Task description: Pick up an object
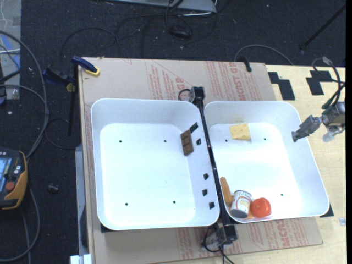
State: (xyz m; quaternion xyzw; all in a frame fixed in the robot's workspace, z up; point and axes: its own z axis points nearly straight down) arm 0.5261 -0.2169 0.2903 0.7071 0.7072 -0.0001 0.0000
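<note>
The right bin [308,164] holds a yellow block [240,131] near its back wall. In its front left corner lie an orange stick [225,188], a small tin can [240,202] on its side and a red ball [261,207], all close together. A brown bar [187,142] leans against the right wall of the left bin [110,164]. My gripper [316,132] hangs over the right bin's right rim, at the view's right edge. It is open with nothing between its fingers, well apart from every object.
A black divider with clips [208,164] runs between the two bins. Cables and a yellow-handled clamp [87,66] lie beyond the bench's back left corner. An orange-cased device [12,177] sits at the far left.
</note>
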